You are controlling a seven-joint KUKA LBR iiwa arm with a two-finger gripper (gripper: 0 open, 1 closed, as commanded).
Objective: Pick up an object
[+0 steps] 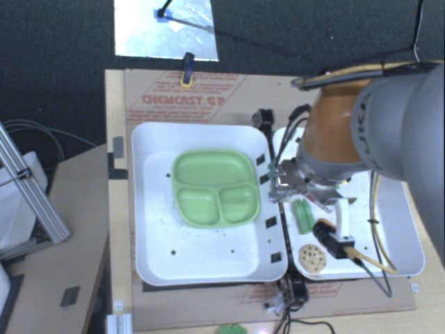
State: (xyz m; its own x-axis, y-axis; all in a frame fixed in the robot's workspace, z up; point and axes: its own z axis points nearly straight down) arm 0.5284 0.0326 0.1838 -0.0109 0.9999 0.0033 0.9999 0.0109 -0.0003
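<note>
Dark carpeted floor surrounds a tan table. The table carries a brown sheet printed in red, "CHEMCAST GP", and on it two shallow white bins side by side.

The jaws hang beneath the wrist at the left edge of the right bin, close to the divide between the bins. The wrist body hides them from above, so it cannot be told whether they are open or closed. No object is seen between them.

Just below the wrist, on the floor of the right bin, lies a green elongated object, its long axis running roughly toward the near rim. Nearer the front rim of that bin lies a round cookie with dark chips, apart from the green object. Both rest flat on the bin floor.

Above the wrist sits the orange band. From it the grey arm extends to the right edge of the view, covering the upper part of the right bin.

The left bin holds a pale green plate near its centre. The plate has three compartments, one wide at the far side and two smaller at the near side.

Beyond the table, a reflective square sheet lies on the floor. A metal frame stands at the left.
</note>
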